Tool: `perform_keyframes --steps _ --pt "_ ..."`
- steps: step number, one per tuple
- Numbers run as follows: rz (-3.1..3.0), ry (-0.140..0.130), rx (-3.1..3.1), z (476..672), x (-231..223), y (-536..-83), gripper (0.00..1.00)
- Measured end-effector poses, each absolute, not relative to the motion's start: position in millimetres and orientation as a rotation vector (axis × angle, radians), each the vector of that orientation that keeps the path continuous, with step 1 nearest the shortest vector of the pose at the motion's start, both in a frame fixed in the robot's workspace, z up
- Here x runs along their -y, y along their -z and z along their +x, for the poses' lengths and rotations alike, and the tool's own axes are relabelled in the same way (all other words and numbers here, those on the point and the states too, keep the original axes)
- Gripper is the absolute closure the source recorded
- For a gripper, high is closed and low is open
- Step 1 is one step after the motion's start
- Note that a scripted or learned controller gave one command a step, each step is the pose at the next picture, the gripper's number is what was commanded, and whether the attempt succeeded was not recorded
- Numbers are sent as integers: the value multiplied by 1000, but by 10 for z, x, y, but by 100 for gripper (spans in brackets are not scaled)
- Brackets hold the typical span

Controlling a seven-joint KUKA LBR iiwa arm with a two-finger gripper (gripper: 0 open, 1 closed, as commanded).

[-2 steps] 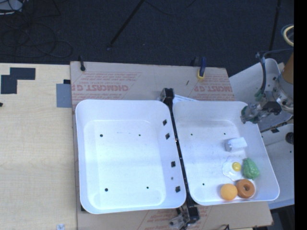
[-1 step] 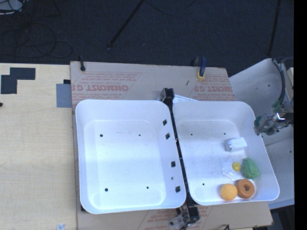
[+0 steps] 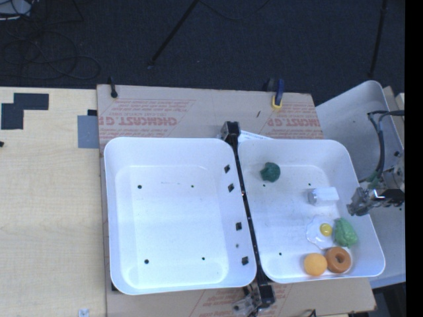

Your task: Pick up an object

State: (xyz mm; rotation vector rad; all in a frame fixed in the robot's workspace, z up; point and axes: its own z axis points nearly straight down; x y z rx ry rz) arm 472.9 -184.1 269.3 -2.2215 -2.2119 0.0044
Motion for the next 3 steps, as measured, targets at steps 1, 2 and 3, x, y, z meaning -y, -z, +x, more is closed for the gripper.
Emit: perform_keyframes --steps 1,2,3 --pt "-2222 -2 2219 4757 2144 -2688 100" --pt "-2220 -3 2216 4754 2128 -2557 100" --pt "-2220 -1 2221 4756 2140 -2808 100"
